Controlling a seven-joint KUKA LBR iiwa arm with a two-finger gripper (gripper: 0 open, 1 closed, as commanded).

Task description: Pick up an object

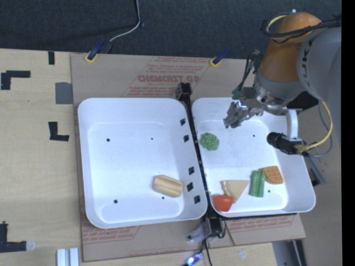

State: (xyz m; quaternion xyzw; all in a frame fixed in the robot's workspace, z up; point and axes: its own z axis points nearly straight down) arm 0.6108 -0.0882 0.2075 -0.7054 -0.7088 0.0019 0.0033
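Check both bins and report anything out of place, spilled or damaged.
Nothing stands out. The left bin holds one bread roll. The right bin holds a broccoli floret, cheese wedge, tomato piece, green piece and orange cracker. The hand is above that bin's far end.

The bread roll (pixel 167 185) lies in the left bin (pixel 94 115) (near its front); the broccoli (pixel 209 142) lies in the right bin (pixel 299 201).

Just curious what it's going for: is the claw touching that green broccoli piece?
Apart. The camera view shows white bin floor between the gripper and the broccoli.
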